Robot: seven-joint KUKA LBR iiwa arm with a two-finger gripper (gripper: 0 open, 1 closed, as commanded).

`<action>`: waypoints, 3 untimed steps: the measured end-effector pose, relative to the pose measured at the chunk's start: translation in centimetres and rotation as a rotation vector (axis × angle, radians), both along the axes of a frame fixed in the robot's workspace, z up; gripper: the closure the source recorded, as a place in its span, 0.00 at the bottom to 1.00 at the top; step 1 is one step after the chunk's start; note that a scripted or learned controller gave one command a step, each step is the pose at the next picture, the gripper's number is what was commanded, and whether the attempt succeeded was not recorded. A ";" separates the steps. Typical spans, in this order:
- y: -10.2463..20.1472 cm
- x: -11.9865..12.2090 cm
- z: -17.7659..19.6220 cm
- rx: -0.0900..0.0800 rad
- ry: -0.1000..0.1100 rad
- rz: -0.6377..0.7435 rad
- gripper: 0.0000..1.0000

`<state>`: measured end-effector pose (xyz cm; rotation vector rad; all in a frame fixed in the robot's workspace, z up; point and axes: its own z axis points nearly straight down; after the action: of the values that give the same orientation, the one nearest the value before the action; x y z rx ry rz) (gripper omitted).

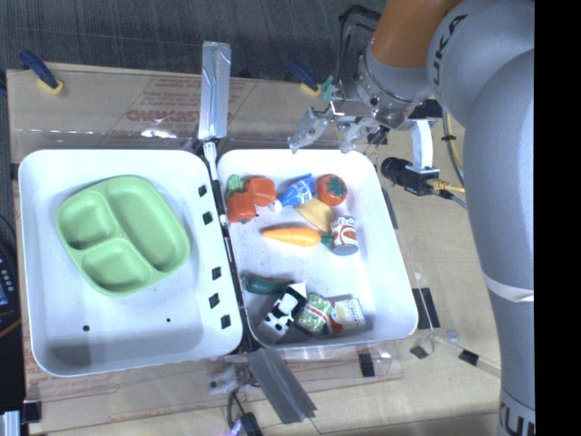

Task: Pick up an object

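End effector [338, 131] hangs with fingers spread wide, holding nothing, at 12 o'clock above the right bin [392, 271] of toys.

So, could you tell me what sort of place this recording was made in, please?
Most likely a robotics lab's grasping test bench: two white bins sit side by side, one holding toy food like a plastic carrot, and the tool of a grey industrial arm hangs above them.
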<state>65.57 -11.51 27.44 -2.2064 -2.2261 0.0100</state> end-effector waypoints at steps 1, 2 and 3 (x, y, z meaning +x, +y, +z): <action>0.1 0.1 0.6 0.001 0.008 0.006 1.00; 0.1 0.1 0.6 0.001 0.008 0.007 0.00; -3.7 -3.3 -11.9 0.004 0.001 0.257 0.00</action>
<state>62.31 -15.24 15.57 -1.9010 -2.4892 0.0081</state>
